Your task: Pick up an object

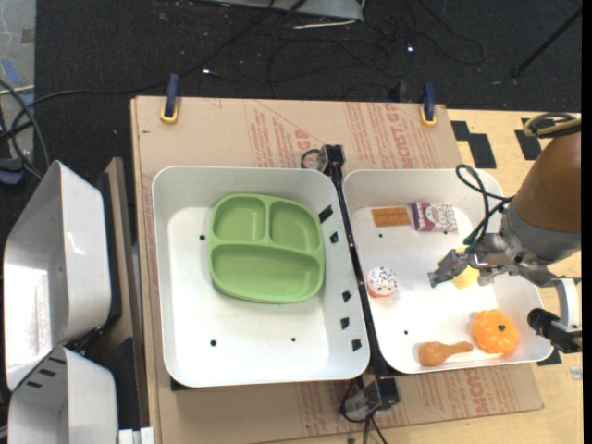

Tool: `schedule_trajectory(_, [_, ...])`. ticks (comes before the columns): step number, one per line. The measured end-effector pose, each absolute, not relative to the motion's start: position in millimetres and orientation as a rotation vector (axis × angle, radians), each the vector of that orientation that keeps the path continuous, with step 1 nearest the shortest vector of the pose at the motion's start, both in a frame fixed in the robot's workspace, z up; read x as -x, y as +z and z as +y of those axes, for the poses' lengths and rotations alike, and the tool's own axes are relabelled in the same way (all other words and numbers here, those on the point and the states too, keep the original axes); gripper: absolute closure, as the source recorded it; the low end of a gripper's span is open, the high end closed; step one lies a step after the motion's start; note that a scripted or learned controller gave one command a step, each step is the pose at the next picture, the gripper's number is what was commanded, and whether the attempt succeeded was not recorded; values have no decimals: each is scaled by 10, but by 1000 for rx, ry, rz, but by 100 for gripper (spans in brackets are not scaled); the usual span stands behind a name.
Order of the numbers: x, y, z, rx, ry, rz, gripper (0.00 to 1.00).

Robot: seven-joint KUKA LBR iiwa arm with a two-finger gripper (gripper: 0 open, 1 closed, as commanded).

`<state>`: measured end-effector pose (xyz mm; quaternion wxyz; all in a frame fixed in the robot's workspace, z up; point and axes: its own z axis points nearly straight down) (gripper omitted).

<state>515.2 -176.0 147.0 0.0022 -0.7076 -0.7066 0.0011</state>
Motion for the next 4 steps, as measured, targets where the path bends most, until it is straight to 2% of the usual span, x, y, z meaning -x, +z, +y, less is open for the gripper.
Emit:
schedule_trajectory(1, [-5145,935,-1752,2221,3,-2217,0])
schedule_trajectory(2, [-5155,1065,-1755,2224,0,-2219,100])
schedule_trajectory(4, [-5151,2313,-1816,2222,-3,-2229,100])
